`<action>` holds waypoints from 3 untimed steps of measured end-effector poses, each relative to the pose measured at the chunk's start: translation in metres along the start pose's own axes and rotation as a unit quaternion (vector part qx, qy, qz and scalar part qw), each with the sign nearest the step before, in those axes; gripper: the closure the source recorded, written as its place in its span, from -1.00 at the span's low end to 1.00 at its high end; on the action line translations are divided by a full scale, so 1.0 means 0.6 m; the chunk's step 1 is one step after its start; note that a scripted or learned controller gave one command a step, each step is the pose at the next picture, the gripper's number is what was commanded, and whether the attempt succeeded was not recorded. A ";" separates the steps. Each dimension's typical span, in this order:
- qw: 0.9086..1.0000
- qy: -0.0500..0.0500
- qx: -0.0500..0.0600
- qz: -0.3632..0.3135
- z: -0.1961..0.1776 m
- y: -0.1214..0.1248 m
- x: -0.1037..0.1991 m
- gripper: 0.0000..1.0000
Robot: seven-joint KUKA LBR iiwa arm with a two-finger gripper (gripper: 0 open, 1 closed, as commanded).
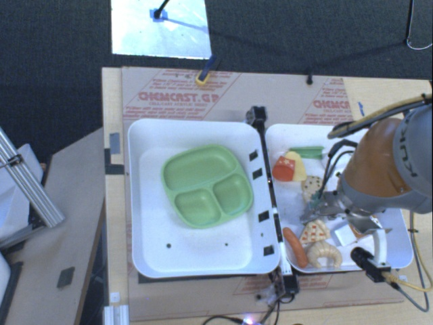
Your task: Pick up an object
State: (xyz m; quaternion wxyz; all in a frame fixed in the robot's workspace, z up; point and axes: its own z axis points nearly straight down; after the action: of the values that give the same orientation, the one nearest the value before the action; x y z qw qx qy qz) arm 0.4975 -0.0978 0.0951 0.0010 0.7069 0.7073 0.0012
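Approach step is judged in hand: claw (pixel 318 212) is lowered into the right bin (pixel 406 252) among toy food, just above the waffle piece (pixel 314 233). Claw state cannot be told. Next, closure on one item is needed.

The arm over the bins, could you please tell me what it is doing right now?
The arm reaches in over the right bin, which holds small toy foods: a waffle, a sausage, a croissant and a red and yellow piece. Its gripper is low among them, just above the waffle; nothing is visibly held. The left bin holds a green tray.
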 end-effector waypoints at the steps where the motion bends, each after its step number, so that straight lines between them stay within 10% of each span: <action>1: 1.000 0.000 -0.001 -0.002 -0.089 -0.005 0.016 1.00; 3: 1.000 0.000 -0.001 -0.002 -0.217 -0.002 0.032 1.00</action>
State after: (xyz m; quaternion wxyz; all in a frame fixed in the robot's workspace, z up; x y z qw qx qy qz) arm 0.4958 -0.0785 0.2255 0.0018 0.7054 0.7088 0.0013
